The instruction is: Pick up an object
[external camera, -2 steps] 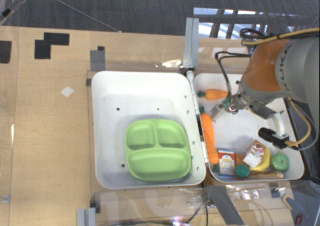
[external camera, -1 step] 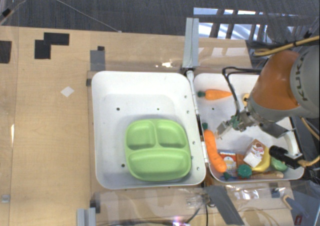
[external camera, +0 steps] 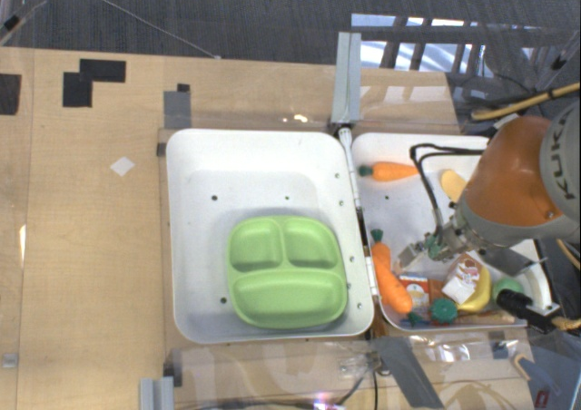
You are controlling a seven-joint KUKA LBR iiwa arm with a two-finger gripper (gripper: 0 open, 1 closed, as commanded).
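Green tray sits in left bin. Pincer low in right bin over toy pile: carrot, banana. Can't tell if it's wide or narrow. Nothing visibly lifted; pick not done.

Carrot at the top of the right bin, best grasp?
Probably the carrot at its orange mid-body, coming straight down with the fingers closing across its narrow width. It lies flat and roughly left-right near the right bin's far wall, green top toward the divider, apart from the clutter at the bin's near end. The tapered tip gives less to pinch.
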